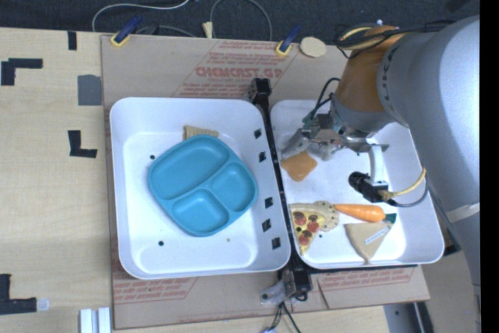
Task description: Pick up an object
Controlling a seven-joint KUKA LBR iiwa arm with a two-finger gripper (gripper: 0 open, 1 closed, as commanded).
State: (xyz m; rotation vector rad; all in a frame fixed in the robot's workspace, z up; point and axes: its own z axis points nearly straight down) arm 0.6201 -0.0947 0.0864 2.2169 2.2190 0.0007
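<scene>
Where the two bins meet, the gripper (306,143) is seen low over the right bin (417,246), close to its left wall. Its fingers are spread narrowly above a tan toast-like piece (299,166), which lies just beside that wall; nothing is seen clamped between them. Along the right bin's near edge a pizza slice (310,221), a carrot (360,211) and a pale wedge (366,239) are crowded together, while bare floor is left at the far corner. A blue divided tray (203,185) is set in the left bin (129,191), with a tan piece (199,132) tucked behind it. Both bins are borne on a cardboard sheet (171,66) over a pale wooden bench (47,207).
</scene>
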